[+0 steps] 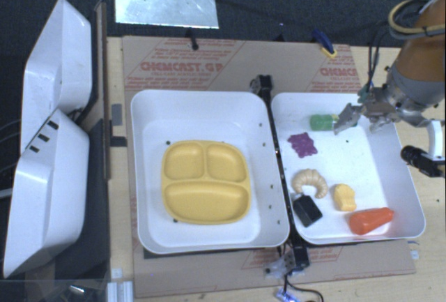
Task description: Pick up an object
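hand (364, 119) hovers near right bin's (408, 185) far edge — beside green block (321, 122).

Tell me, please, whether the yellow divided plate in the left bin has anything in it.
Empty: all three sections of the yellow plate show bare yellow, and the toys lie in the right bin.

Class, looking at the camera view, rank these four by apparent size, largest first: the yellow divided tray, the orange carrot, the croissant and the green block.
1. Yellow divided tray, by far the largest.
2. Orange carrot.
3. Croissant; it looks close to the carrot, so this order is unsure.
4. Green block, the smallest.
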Robot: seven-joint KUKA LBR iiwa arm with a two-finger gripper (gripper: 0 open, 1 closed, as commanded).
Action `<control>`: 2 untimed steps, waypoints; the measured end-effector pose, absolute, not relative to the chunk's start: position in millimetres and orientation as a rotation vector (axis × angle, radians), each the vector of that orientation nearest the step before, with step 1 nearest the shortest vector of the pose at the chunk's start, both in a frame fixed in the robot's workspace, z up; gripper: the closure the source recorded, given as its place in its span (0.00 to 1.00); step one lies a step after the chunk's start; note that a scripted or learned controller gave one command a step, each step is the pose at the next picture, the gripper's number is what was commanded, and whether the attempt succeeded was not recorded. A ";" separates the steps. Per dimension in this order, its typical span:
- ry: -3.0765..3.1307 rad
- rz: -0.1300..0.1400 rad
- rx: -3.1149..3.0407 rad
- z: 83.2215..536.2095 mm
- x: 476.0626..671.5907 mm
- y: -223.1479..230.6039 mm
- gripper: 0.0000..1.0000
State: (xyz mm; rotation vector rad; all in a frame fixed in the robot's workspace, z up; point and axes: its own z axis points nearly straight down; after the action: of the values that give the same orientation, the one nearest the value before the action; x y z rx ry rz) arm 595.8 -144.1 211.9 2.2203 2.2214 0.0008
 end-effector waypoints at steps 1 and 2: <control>2.223 0.007 2.214 278.3 594.3 -100.3 0.00; 2.221 0.006 2.217 326.8 589.0 -85.7 0.00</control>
State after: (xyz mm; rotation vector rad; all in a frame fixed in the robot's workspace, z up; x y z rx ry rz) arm 589.0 -85.7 326.8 2.2166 2.2212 0.0056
